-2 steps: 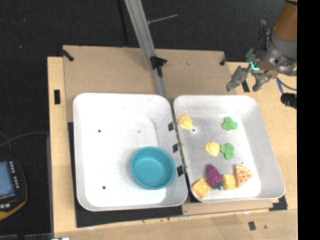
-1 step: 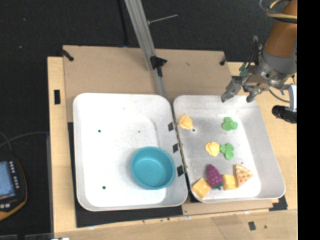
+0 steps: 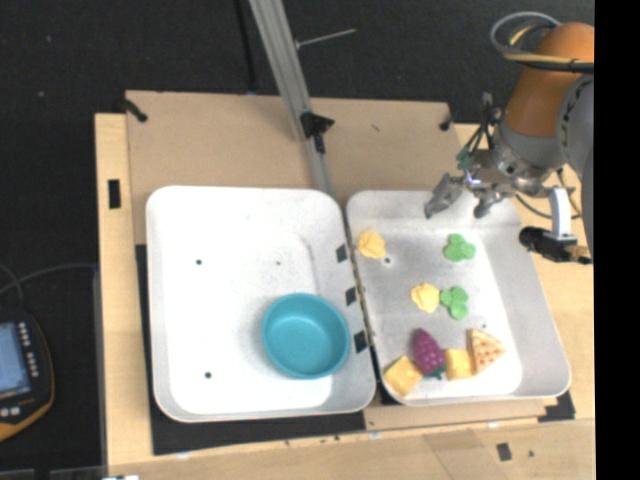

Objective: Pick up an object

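The gripper [image 3: 463, 198] hangs over the far edge of the right bin [image 3: 535, 298], fingers spread apart with nothing between them. Nearest it in that bin lies a small green clover-shaped toy [image 3: 459, 249]; a yellow shell [image 3: 372, 244], another shell [image 3: 426, 297], a second green piece [image 3: 456, 302], purple grapes [image 3: 427, 351], yellow blocks and a pizza slice [image 3: 486, 348] lie nearer the front. The left bin [image 3: 200, 238] holds a blue bowl [image 3: 305, 335].

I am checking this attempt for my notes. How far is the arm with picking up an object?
Nothing looks done yet: the toy pieces lie in the right bin, for example the green clover and the purple grapes. In hand: the claw is open and holds nothing, hanging over the far edge of that bin. Left to do: go down onto one piece, close on it and lift. The blue bowl sits in the left bin.
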`<state>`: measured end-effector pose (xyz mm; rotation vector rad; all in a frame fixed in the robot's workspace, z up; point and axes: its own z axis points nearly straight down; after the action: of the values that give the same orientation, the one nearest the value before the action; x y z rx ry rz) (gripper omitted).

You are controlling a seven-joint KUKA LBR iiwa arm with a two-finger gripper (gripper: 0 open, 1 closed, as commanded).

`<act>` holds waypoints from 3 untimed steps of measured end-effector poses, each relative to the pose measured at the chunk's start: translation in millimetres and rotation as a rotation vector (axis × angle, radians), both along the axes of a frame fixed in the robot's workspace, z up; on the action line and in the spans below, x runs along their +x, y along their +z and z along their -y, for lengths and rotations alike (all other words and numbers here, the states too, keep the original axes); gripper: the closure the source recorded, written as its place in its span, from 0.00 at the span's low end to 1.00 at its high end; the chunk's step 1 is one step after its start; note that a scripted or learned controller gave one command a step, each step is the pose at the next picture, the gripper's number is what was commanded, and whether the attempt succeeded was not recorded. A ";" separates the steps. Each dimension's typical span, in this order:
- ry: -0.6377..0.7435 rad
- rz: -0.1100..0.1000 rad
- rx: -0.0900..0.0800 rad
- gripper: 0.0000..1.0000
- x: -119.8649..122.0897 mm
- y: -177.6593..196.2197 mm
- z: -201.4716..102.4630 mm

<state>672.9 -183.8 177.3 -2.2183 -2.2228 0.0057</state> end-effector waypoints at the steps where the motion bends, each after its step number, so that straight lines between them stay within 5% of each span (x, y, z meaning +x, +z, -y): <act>1: 0.002 0.005 -0.001 0.00 -1.6 -55.3 -6.3; 2: 0.004 0.009 -0.003 1.00 -0.5 -43.0 -5.3; 3: -0.002 0.010 0.000 1.00 -4.4 3.1 -3.1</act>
<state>668.5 -180.7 180.4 -2.2252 -2.2257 -0.0063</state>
